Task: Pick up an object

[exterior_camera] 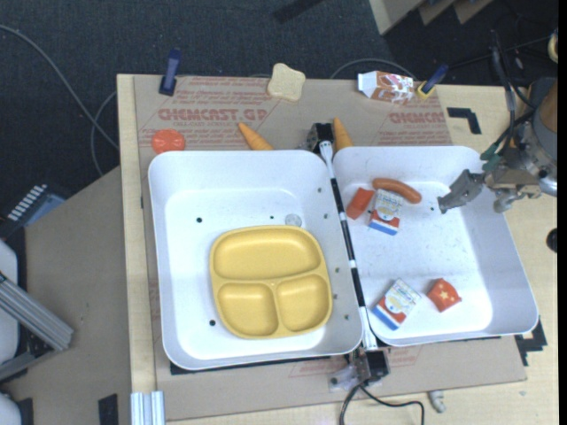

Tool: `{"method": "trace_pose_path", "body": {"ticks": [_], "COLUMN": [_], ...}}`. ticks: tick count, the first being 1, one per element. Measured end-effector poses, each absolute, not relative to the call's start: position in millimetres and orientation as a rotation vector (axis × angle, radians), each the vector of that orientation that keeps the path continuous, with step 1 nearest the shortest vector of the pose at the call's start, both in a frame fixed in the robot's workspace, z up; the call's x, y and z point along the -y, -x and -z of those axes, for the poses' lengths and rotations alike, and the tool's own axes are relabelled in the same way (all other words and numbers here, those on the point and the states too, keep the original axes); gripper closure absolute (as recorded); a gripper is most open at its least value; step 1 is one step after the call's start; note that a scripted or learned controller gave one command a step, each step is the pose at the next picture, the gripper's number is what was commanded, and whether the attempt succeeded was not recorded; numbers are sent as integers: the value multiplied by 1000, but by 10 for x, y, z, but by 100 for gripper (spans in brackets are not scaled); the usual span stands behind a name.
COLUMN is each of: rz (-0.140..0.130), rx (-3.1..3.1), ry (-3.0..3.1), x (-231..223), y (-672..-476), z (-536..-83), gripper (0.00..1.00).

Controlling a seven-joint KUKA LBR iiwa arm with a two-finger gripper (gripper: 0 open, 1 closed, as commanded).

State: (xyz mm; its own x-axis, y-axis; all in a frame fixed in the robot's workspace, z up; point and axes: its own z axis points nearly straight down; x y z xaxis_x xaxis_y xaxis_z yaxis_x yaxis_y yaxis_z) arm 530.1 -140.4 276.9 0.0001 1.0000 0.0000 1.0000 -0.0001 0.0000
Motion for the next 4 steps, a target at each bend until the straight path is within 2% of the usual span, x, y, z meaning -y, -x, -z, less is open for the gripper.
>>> {"method": "trace_pose_path", "body": {"ticks": [1,2,3,4], "rz": [-5,1,4,2], "rx": [2218,2223,2224,2223], "ry": [2217,2222,2224,2219], "x": [1041,967,965,149], "y": [-5799,-6305,-6312,-5750], "z": [-1054,-845,-949,-1853], "gripper": [0,0,100,100]}}
